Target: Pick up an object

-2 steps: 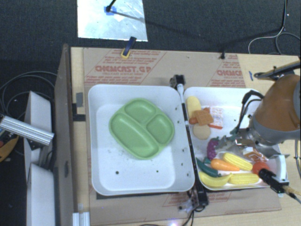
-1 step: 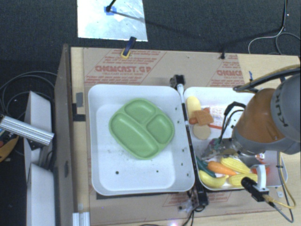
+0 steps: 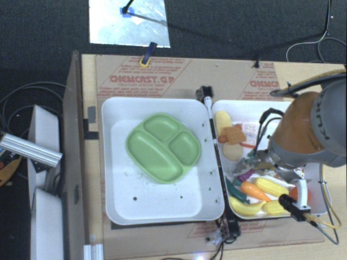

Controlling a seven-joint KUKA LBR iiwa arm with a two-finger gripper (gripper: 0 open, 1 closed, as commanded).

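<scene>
Red printed lettering on the brown cardboard sheet [image 3: 162, 75] lying under the two white bins reads "CHEMCAST GP", seen once behind the left bin [image 3: 116, 112], with smaller red lines above and below it too small to read. The same red print appears again behind the right bin [image 3: 255, 106], partly cut off by the arm. A small white packet [image 3: 250, 129] in the right bin carries red marks that cannot be read

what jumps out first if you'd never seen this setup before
The green divided plate stands out, lying alone in the left bin. Next is the right bin, crowded with toy food such as a corn cob, a carrot and a banana. The grey arm with its orange band hangs over that pile from the right.
</scene>
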